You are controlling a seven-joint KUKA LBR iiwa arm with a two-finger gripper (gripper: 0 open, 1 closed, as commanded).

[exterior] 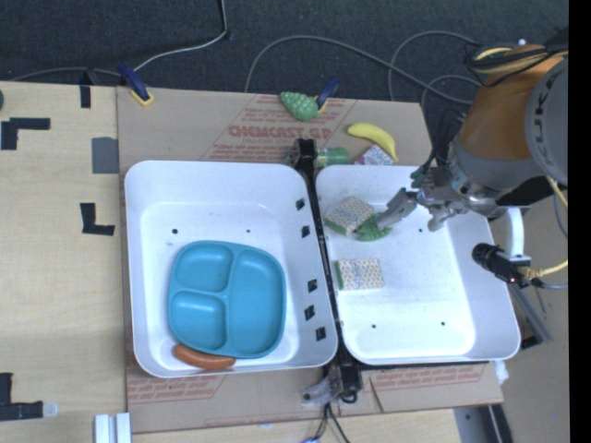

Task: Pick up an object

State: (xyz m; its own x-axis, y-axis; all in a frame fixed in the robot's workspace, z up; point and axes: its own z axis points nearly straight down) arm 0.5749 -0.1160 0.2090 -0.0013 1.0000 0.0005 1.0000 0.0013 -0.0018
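green object (373,230) in right bin (480,340)

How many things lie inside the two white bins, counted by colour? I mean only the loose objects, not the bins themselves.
Blue: 1, the divided plate in the left bin
Orange: 1, the sausage-shaped piece beside that plate
Green: 1, the small item in the right bin
Patterned pale: 2, the upper pad and the lower pad
Total: 5

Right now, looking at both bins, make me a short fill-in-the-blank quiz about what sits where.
1. The blue divided plate lies in the ____ bin.
2. The orange sausage-shaped toy lies along the plate's ____ edge.
3. The yellow banana lies on the ____, outside the bins.
4. The hand is at a ____ item.

Missing words: left; lower; cardboard; green
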